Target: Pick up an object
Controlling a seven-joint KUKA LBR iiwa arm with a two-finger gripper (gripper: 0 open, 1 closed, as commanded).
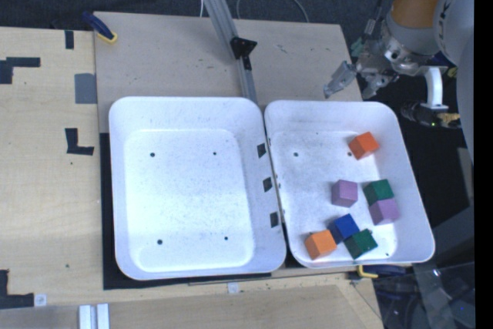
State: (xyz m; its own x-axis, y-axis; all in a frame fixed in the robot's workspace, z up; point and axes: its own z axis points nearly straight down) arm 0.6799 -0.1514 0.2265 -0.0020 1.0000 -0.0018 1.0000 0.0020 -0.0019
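Note:
The right bin (308, 119) holds several small blocks. An orange block (363, 144) lies near its far right side. A purple block (344, 193), a green block (378, 190) and a second purple block (384, 210) sit mid-right. At the near edge a blue block (344, 227), an orange block (320, 243) and a green block (360, 243) are clustered, touching. My gripper (353, 82) hangs above the bin's far rim, beyond the orange block. Its fingers are spread open with nothing between them.
The left bin (123, 127) stands beside the right one, their rims meeting in the middle. A slanted metal rail (219, 8) runs down to the bins' far junction. A thin cable loop (269, 0) lies on the bench behind.

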